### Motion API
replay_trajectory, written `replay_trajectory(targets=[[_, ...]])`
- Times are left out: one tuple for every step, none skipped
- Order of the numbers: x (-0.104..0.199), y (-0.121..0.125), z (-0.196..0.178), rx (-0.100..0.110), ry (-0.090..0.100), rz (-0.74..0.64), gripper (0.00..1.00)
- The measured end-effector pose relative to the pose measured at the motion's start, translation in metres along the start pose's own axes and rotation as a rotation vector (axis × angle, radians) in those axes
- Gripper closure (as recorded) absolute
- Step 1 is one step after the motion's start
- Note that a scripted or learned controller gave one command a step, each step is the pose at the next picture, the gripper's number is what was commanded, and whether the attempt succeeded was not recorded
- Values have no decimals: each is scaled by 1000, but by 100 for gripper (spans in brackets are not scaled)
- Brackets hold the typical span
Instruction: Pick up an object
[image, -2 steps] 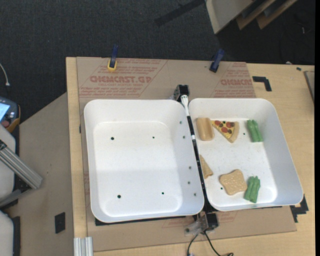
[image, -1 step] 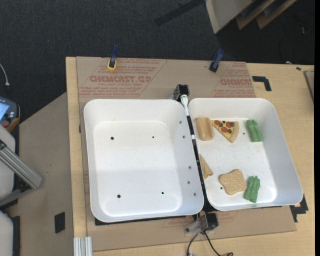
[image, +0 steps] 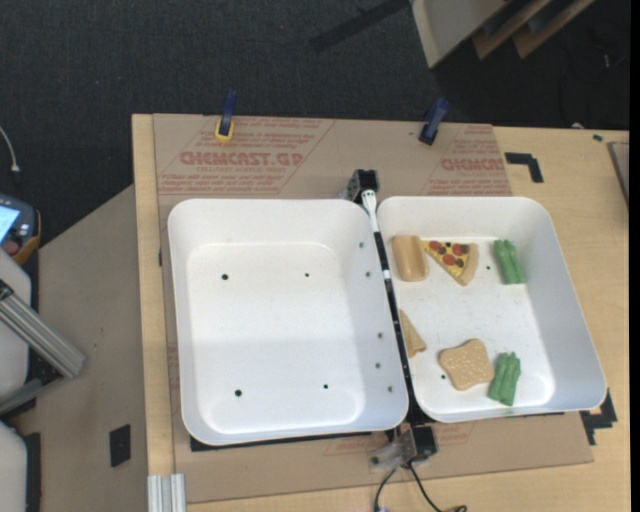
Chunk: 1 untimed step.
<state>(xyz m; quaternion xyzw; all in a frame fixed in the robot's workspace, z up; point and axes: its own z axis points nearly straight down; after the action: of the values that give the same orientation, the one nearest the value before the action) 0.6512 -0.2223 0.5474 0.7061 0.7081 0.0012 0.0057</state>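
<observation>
Objects all in right bin (image: 560, 300): bun (image: 407, 257), pizza slice (image: 452, 258), two green pieces (image: 508, 261) (image: 504, 378), toast (image: 466, 364), wedge (image: 410, 335) by left wall. Gripper state: can't tell.

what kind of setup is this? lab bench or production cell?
Likely a lab bench for pick tests: two shallow white bins clamped side by side on a cardboard-covered board, and toy food such as a pizza slice and toast in the right bin.
</observation>
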Motion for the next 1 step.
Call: replay_trajectory(targets=[[0,0,1,1,0,0,0]])
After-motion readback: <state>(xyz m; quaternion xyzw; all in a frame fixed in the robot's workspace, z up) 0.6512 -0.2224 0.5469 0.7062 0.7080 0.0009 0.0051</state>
